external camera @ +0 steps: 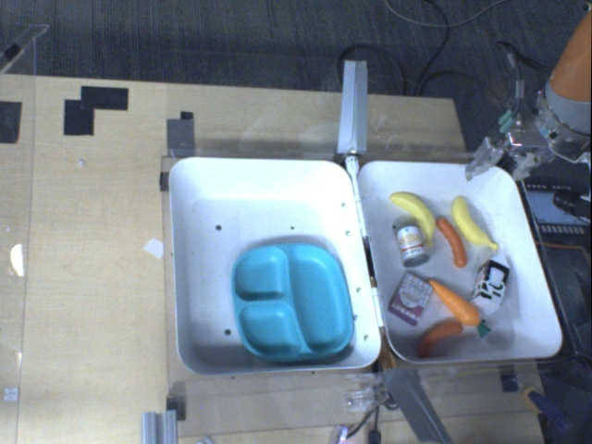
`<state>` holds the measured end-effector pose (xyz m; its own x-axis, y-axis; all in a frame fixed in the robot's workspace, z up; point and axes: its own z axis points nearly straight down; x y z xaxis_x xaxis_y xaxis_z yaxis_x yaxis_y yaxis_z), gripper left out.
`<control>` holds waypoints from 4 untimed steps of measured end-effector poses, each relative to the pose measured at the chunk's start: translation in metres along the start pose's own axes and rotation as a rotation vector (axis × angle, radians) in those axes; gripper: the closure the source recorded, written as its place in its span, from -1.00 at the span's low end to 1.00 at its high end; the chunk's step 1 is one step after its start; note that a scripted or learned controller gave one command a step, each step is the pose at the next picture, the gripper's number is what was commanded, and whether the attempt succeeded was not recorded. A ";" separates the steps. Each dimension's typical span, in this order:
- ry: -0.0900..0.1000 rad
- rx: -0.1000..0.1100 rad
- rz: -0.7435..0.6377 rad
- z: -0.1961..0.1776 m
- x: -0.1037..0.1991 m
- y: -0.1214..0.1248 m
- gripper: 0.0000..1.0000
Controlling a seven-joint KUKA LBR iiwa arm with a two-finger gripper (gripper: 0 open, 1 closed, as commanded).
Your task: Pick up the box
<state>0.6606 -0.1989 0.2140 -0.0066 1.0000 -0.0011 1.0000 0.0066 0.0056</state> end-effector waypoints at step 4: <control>0.000 0.000 -0.026 -0.222 0.092 -0.007 1.00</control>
<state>0.6514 -0.1063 0.4363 -0.0328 0.9995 -0.0017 0.9994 0.0328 0.0052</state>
